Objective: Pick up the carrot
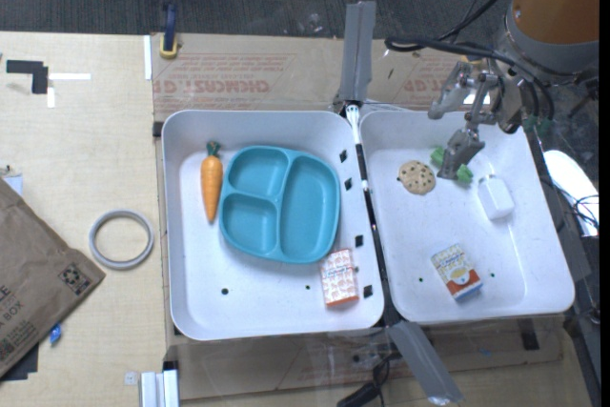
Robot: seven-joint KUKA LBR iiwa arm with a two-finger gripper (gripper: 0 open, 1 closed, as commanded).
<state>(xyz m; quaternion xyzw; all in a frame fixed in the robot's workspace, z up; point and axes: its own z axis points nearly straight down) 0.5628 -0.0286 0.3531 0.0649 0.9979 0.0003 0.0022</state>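
The carrot [211, 184], orange with a green top, lies lengthwise in the left bin [186, 300], just left of a blue divided plate [281, 203]. My gripper [450, 133] hangs over the upper part of the right bin [543, 291], far to the right of the carrot. It stands open with nothing between its fingers. One dark fingertip [464, 149] is right above a small green item [448, 164]. The orange-banded arm comes in from the upper right.
In the right bin lie a cookie [416, 176], a white oblong object [496, 197] and a small juice carton [456, 272]. A red-and-white packet [339, 278] sits at the left bin's front right. A tape ring [121, 237] and a brown bag [33, 286] lie on the bench.
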